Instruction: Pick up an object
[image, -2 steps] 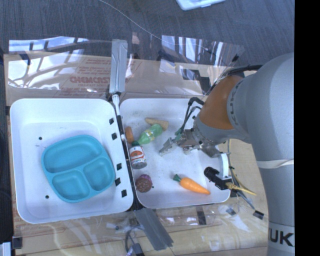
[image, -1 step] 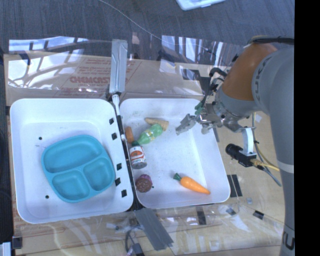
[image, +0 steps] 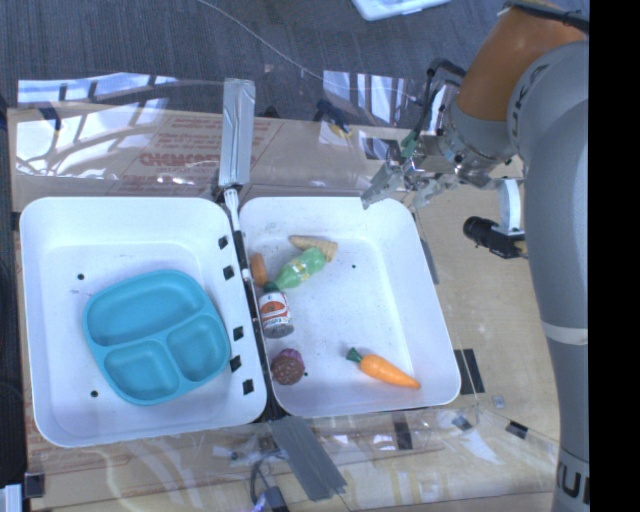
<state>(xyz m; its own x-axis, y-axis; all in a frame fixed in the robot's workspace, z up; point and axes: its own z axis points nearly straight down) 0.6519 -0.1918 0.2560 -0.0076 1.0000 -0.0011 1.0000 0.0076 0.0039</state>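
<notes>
The right bin (image: 420, 300) holds several small objects. An orange carrot (image: 383, 370) lies near its front right. A green bottle (image: 301, 269) lies tilted near the back, touching a beige wedge (image: 313, 243). Along the left wall are a small orange piece (image: 259, 268), a red-labelled can (image: 276, 312) and a dark red round piece (image: 287, 366). My gripper (image: 395, 195) hangs over the bin's back right corner, above and apart from all of them. Its fingers are open with nothing between them.
The left bin (image: 50, 250) holds a blue sectioned plate (image: 155, 335). A grey strip (image: 236, 130) runs back from the divide between the bins. The arm (image: 550, 200) fills the right side. Clear plastic sheeting lies behind the bins.
</notes>
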